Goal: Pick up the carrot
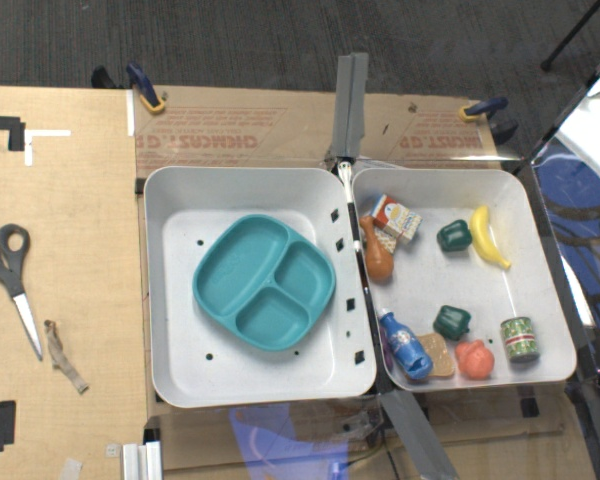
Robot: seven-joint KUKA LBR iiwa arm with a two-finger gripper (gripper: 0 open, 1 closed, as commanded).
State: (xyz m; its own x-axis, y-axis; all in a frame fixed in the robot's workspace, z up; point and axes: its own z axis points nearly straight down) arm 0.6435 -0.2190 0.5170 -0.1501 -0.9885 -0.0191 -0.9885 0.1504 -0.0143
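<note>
I take the carrot (378,253) to be the orange-brown, elongated piece in the right bin (432,283). It lies lengthwise hard against that bin's left wall, and its upper end touches the small printed carton (395,218). I cannot tell whether the fingers are apart or together, so I would not assume either before a descent. The wall worries me most. With the carrot tucked against it, a finger coming down on that side may land on the rim or the divider between the bins and stop the approach short, or it may push the carrot along the wall rather than close around it. The carton is the second risk: a grasp taken too near the upper end could catch its corner, so that both lift together or the carrot is levered out. The carrot looks smooth and tapered, so I judge that a pinch near the narrow end could squeeze it out sideways. Its colour could also mislead the pick, since the round reddish piece (475,360) near the front of the bin is close in hue, though it sits well apart from the carrot, beside the tan slice (440,356) and the blue bottle (405,346). The banana (490,236), the two green pieces and the teal plate (265,283) in the left bin (170,268) lie clear of the approach.
</note>
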